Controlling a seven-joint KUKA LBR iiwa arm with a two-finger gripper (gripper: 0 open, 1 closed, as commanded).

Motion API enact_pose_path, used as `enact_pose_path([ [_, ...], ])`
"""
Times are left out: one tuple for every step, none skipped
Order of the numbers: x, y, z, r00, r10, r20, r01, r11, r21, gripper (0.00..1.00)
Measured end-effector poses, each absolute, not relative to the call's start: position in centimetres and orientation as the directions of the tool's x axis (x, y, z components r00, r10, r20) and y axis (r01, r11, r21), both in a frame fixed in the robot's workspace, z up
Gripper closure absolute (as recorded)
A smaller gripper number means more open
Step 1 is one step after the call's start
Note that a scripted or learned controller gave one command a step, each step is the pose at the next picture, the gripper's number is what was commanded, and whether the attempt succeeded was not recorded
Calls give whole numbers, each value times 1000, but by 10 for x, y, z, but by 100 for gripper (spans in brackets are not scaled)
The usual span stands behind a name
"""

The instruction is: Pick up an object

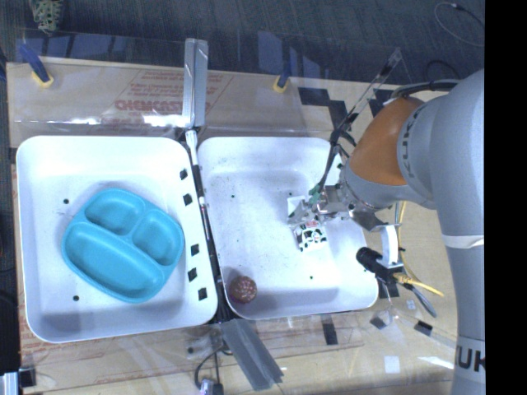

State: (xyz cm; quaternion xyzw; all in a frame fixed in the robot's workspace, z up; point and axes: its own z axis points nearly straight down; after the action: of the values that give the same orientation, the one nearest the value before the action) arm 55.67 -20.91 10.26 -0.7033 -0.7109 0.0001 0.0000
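Two white bins side by side on the bench, split by a black divider (200,220). All positions below are given against that divider.

Left bin (33,245): a blue sectioned plate (123,243) lies flat on the floor, near the divider but not touching it. It has three compartments, one long one along its lower-left side and two smaller ones toward its upper right.

Right bin (247,163): a small reddish-brown ball (242,288) sits just right of the divider, at the near front corner, close to the wall. Can't tell if it touches the wall.

The arm (436,155), with its orange band (385,142), comes over the far side of the right bin, well away from the divider. The gripper (311,225) is low over the bin floor, roughly mid-bin and well right of the divider. Under and around its tip there is a small black-and-white patterned bit; too cluttered to tell whether that is a separate object or gripper hardware.

Jaws: cannot tell whether they are spread or closed, as the tip is too small and busy to read. Nothing visibly sits between them.

The ball is well apart from the gripper, closer to the divider and nearer the front edge.
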Motion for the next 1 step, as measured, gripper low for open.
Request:
enact_pose_path([
  [591, -210, 233, -7, 1000, 0, 1000, 7, 0, 100],
])
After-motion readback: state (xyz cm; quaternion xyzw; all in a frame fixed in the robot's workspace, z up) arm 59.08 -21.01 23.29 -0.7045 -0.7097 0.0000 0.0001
